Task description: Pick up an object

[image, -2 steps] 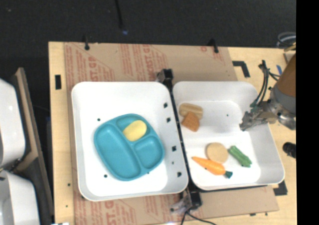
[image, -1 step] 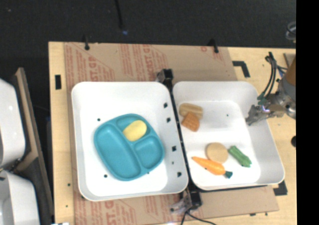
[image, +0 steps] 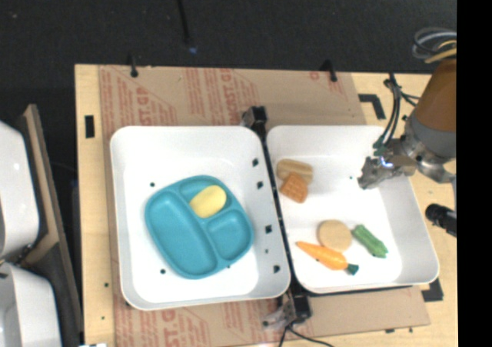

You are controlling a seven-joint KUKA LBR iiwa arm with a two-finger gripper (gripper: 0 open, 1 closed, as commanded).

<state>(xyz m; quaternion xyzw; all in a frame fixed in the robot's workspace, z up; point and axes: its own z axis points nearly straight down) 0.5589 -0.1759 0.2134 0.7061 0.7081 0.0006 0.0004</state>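
Left bin (image: 131,184) held a divided tray (image: 184,241) bearing a lemon (image: 207,201). Right bin (image: 407,249) held bread (image: 294,169), pastry (image: 294,188), cookie (image: 334,235), carrot (image: 323,255), and pepper (image: 370,240).

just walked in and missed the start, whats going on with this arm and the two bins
A grey arm with an orange band reaches in from the right, and its gripper hangs over the upper right part of the right bin. It holds nothing. Below it lie a tan bread piece, an orange chunk, a round tan cookie, a carrot and a green piece, all untouched. The left bin holds a blue divided tray with a yellow item in it.
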